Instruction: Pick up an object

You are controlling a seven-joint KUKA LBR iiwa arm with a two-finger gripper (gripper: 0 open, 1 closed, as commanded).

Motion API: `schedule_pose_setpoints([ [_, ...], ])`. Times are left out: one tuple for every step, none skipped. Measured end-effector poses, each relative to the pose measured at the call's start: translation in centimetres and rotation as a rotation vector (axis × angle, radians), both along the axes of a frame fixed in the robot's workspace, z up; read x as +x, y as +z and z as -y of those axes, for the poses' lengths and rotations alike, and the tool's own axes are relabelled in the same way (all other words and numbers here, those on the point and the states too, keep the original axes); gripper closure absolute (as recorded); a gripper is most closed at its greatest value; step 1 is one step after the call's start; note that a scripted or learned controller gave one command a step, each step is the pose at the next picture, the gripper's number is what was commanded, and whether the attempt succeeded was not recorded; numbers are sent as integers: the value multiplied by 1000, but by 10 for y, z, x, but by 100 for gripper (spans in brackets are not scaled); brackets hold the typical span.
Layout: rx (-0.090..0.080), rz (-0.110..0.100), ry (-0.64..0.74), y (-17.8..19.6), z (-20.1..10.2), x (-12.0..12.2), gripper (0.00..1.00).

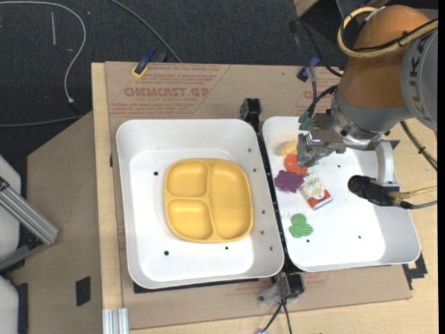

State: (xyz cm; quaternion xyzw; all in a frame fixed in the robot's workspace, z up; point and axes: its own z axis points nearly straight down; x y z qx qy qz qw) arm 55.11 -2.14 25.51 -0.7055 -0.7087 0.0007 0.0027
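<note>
The pincer (304,157), grip state impossible to tell, sits among an orange toy (293,164), purple toy (286,181) and small carton (316,192).

Bins: you have two white ones, left bin (132,186) and right bin (389,242).
Plates: you see one, a yellow plate (208,200) with three compartments, in the left bin.
Small things in the right bin: you can count five — yellow piece (288,147), orange piece (293,164), purple piece (286,181), carton (316,192), green piece (300,226).
Arms: one arm (379,61).
</note>
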Motion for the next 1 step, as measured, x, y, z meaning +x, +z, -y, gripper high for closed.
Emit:
schedule_pose_setpoints([
  [0, 0, 2, -6, -58, -7, 100],
])
